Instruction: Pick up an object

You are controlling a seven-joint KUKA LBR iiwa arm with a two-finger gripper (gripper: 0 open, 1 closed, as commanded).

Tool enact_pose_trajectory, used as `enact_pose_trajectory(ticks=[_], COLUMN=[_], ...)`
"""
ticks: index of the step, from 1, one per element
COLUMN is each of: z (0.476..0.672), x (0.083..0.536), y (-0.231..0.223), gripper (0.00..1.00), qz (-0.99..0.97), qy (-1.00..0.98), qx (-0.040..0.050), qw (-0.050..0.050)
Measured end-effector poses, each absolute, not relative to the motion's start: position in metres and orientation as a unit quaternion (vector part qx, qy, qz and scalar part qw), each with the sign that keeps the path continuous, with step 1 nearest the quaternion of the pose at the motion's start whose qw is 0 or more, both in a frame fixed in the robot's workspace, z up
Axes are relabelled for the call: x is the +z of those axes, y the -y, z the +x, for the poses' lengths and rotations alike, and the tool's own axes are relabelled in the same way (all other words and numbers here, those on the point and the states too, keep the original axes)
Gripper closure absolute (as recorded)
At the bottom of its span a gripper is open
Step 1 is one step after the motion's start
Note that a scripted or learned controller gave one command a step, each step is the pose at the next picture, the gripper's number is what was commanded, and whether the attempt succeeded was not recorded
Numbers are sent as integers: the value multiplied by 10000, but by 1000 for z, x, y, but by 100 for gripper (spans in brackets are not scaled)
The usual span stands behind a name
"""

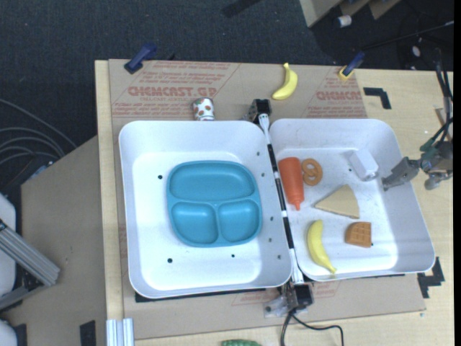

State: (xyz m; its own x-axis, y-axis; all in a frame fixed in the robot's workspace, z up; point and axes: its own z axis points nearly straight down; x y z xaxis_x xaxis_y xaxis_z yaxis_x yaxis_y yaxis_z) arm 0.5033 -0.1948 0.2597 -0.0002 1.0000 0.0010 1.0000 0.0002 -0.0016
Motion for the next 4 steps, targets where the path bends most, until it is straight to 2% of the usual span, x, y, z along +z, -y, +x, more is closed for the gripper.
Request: enact_pose_trajectory(ticks=[1, 2, 3, 4], z=[478, 532, 532, 594], x=[118, 84, 94, 186], y=[172, 146, 146, 59], gripper=[0, 0, 100, 100], qz=[-7073, -7068, -7072, -7065], qy=[7069, 7074, 7071, 7077], qx=[4, -1, -3, -10], qw=[8, -3, -8, -5])
